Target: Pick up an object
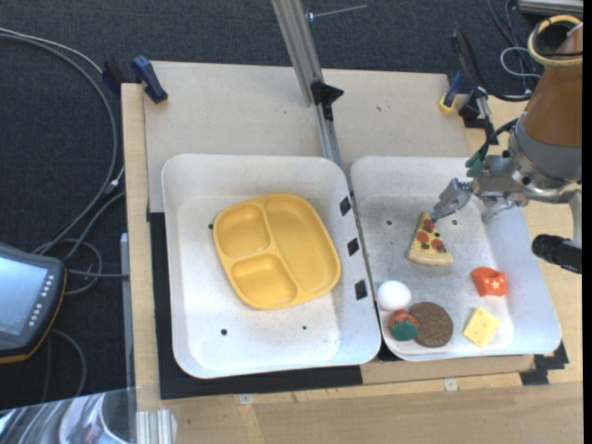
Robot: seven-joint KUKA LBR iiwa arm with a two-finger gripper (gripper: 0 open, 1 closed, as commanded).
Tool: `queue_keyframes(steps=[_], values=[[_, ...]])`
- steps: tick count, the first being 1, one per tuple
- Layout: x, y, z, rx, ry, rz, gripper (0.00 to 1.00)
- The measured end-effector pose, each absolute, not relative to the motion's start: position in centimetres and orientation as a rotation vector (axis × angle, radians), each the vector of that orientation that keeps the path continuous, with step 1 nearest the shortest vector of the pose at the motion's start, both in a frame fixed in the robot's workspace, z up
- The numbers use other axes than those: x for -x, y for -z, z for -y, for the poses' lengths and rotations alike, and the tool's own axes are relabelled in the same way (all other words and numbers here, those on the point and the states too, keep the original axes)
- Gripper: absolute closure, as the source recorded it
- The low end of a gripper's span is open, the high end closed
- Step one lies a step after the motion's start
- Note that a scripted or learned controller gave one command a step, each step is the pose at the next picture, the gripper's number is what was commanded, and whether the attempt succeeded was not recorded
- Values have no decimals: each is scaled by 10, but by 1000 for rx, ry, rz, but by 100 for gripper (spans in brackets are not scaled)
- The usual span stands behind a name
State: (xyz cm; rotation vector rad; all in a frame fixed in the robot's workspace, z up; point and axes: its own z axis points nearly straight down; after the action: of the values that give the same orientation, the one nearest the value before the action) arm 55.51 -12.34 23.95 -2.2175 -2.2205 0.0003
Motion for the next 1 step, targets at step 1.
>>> queue_keyframes(steps=[1], values=[[-555, -240, 123, 2219, 0, 2220, 0]])
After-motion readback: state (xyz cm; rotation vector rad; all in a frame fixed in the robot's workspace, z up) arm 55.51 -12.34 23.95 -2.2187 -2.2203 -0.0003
